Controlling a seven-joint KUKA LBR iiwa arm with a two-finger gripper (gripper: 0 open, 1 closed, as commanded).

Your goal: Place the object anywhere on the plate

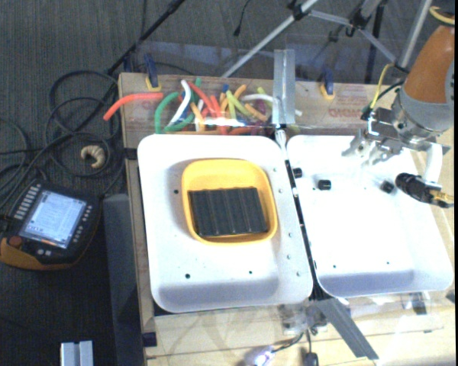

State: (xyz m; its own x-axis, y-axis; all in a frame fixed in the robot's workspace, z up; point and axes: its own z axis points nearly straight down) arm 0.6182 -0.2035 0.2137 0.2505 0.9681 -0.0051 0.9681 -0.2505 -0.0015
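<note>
Reaching for pickup, as I judge it. Gripper [375, 149]: high in right bin [366, 273], finger spread unreadable. Object [324, 183]: small, dark, on bin floor, left of gripper. Plate [267, 185]: yellow, left bin. I'd centre over object before descending.

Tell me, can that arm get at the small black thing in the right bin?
Probably yes. The black thing lies alone on the right bin's bare white floor, nothing over it, and the gripper hangs above the same bin, just beyond it.
</note>
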